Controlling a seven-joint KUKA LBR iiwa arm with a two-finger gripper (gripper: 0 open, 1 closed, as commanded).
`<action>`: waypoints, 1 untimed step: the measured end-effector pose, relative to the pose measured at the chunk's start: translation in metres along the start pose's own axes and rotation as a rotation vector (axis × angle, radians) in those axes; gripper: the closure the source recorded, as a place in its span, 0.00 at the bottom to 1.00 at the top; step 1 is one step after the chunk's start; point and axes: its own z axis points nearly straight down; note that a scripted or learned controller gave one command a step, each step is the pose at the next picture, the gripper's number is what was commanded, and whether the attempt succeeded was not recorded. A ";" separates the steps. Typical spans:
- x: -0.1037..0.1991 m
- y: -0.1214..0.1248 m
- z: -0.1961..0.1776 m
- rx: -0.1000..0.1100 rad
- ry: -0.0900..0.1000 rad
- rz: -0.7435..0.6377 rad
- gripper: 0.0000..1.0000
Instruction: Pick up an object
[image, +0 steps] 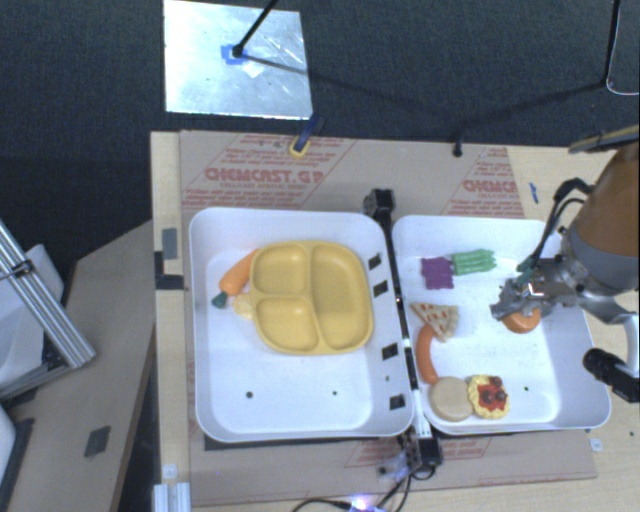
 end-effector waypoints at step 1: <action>0.054 0.015 -0.004 0.001 0.001 -0.001 1.00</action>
